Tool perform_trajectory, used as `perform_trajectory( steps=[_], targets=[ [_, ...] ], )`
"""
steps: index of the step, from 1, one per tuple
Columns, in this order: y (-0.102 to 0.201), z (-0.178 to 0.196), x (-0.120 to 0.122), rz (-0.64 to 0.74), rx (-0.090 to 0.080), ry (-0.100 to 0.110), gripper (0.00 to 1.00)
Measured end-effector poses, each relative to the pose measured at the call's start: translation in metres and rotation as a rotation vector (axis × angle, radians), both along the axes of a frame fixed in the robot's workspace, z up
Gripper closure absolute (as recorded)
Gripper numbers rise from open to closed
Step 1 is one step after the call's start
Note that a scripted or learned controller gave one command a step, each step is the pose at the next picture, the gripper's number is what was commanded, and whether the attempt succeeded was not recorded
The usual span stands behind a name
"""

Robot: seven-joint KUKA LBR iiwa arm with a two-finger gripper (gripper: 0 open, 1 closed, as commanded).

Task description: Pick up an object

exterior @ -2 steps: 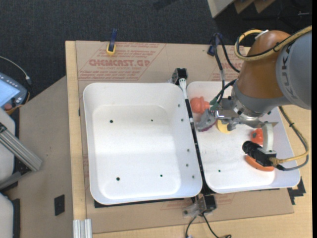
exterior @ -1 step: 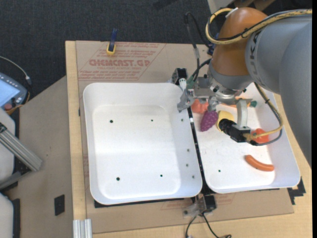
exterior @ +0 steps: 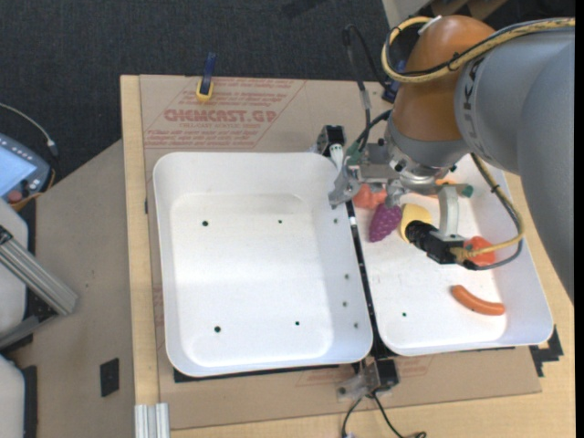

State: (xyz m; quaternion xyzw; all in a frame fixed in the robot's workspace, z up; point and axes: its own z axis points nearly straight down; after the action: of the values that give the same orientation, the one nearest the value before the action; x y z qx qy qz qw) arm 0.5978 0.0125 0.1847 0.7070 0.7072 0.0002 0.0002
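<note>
White plastic forms both shallow bins, smooth and slightly glossy, with rounded corners and raised rims that meet along a dark seam down the middle. The left bin (exterior: 246,263) has a flat floor marked by four small dark dots. The right bin (exterior: 429,322) holds a cluster of small toys near its upper left. A purple bunch of grapes (exterior: 384,221), bumpy and tapered toward its lower end, lies just beside the shared rim. Touching its upper side is a small red-orange piece (exterior: 370,195), partly hidden by the arm. A yellow rounded piece (exterior: 417,213) sits just right of the grapes. Lower in the same bin, well apart from the cluster, lies an orange sausage (exterior: 477,300), smooth and slightly curved. Another orange object (exterior: 482,250) rests near the right side, half covered by a black cable fitting. The gripper (exterior: 394,186) hangs over the toy cluster below the orange wrist band, and whether it is spread, pressed together or pinching anything cannot be told from this angle. Both bins rest on a brown cardboard sheet (exterior: 228,112) printed with red lettering, with a small yellow and blue clamp (exterior: 207,78) at its upper edge.
</note>
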Motion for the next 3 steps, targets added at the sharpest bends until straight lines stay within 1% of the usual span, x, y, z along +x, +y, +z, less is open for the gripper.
perform_trajectory(
  steps=[1, 2, 3],
  targets=[
    [0.0, 0.011, 0.001, 0.0, 0.0, -0.003, 1.0],
    [-0.114, 0.114, -0.047, -0.012, -0.006, -0.01, 1.0],
    [-0.1, 0.042, -0.109, -0.003, 0.003, 0.012, 1.0]
  ],
)
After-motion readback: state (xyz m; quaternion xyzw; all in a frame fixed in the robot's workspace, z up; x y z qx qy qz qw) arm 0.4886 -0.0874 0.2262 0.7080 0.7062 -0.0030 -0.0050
